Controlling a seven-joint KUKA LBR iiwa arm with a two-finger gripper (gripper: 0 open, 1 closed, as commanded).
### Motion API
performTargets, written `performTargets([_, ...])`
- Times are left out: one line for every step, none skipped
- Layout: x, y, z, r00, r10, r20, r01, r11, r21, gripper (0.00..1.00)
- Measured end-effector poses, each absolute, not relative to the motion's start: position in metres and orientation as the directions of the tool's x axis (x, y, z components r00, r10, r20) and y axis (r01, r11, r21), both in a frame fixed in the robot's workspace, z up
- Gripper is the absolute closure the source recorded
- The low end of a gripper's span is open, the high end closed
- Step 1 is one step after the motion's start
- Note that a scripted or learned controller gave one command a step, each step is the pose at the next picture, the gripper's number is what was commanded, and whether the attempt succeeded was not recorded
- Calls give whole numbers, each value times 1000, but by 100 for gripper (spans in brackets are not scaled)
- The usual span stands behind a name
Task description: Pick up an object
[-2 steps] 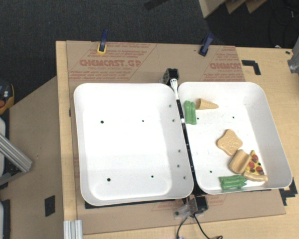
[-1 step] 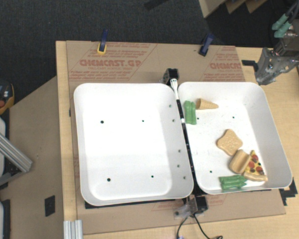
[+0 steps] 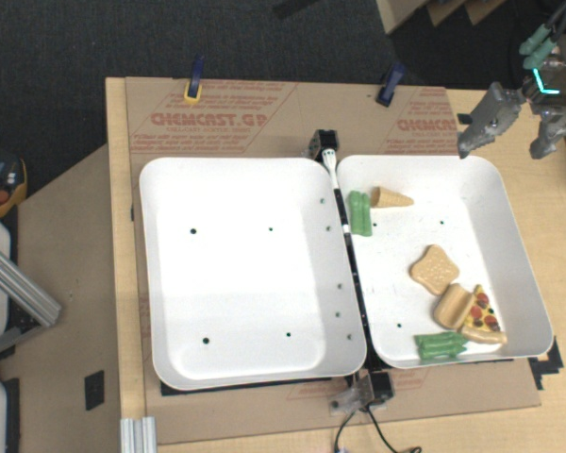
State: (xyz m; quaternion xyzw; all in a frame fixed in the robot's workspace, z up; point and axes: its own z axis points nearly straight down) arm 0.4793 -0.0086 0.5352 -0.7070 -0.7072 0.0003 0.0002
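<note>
I see the gripper [image 3: 512, 125] with fingers spread, holding nothing, above the far right corner of the right bin [image 3: 509, 217]. The objects lie apart: an ice-cream cone [image 3: 391, 197] near the far edge, a toast slice [image 3: 435, 268] centrally. Risk: a descent here closes on bare floor.

The gripper [image 3: 514, 132] was seen at the upper right of the camera view, raised and held apart from everything below. Its two grey fingers [image 3: 481, 125] were spread wide, pointing down and leftward, with nothing between them. A teal light glowed on the wrist above.
</note>
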Motion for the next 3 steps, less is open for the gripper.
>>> performTargets([480,-8,546,-1,1000,-1,1000,1,3,100])
performTargets([479,86,524,-8,1000,0,1000,8,-4,100])
performTargets([479,154,481,-6,1000,-1,1000,6,-5,100])
